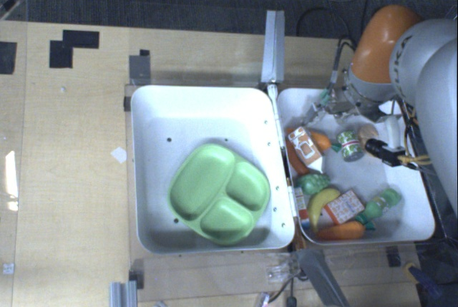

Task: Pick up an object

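Observation:
My gripper (330, 110) hangs over the far left part of the right bin (422, 223), and its fingers look spread with nothing between them. Just in front of it lie an orange and white carton (304, 147) and a small green can (350, 146). Nearer the front of the bin sit a leafy green toy (313, 184), a yellow banana (322, 200), a red and white box (345, 207), an orange carrot (342, 230) and a pale green bottle (383, 202). The arm covers the bin's far right corner.
The left bin (154, 112) holds a green divided plate (218, 192) towards its front right. A metal divider post (273, 48) stands between the two bins at the back. Bare wooden bench (64, 155) lies to the left.

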Controlling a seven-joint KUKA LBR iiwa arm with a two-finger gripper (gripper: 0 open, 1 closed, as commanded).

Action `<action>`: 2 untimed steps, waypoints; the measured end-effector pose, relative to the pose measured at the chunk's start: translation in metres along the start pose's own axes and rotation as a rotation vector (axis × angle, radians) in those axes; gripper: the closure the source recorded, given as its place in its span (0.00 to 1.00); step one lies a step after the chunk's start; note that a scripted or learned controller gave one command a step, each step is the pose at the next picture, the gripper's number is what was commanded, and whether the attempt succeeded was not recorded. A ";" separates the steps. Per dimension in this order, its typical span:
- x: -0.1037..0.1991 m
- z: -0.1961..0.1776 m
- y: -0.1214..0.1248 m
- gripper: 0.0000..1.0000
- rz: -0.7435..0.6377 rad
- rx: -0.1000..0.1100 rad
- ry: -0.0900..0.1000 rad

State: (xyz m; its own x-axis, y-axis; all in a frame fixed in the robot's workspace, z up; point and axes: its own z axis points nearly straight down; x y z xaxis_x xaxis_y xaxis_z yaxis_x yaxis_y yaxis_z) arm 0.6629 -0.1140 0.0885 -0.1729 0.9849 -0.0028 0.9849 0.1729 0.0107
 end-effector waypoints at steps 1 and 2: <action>0.001 -0.013 0.003 1.00 -0.001 -0.007 -0.001; 0.006 -0.002 0.002 1.00 -0.115 -0.001 0.000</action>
State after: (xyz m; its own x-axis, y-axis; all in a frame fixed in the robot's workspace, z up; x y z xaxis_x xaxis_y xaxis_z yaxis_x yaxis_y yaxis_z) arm 0.6642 -0.1073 0.0903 -0.2848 0.9586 -0.0044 0.9585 0.2848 0.0112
